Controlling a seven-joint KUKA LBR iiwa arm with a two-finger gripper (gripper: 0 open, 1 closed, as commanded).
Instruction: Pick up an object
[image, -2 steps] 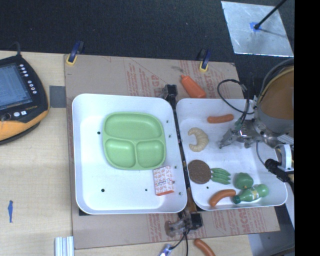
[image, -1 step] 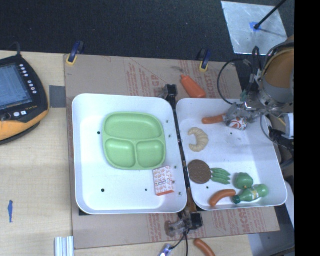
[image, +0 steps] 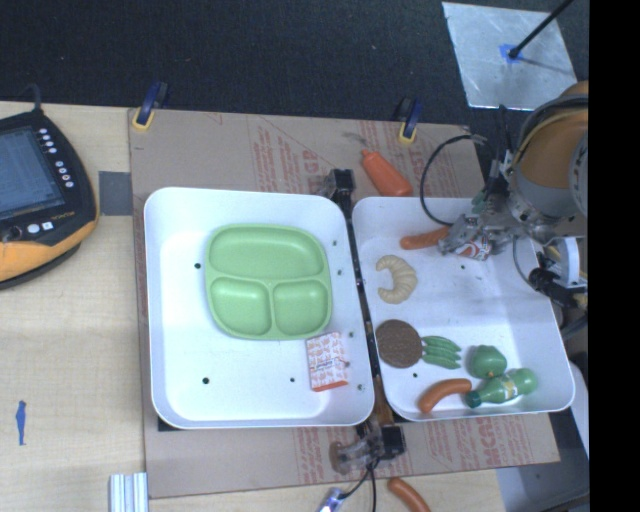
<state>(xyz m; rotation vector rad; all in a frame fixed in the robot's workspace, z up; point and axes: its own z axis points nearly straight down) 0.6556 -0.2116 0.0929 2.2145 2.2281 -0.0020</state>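
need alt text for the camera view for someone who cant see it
A grey robot arm's tool hovers over the far end of the right white bin, beside a small orange carrot. That bin also holds a beige croissant, a brown round cookie and green toy vegetables; the left white bin holds a green divided plate.

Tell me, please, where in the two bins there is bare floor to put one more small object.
In the left bin, bare floor rings the green divided plate; the widest is the front strip left of the red-printed packet. In the right bin, the middle is bare, between the croissant and the right wall. Its front is crowded: brown disc, green toys, sausage.
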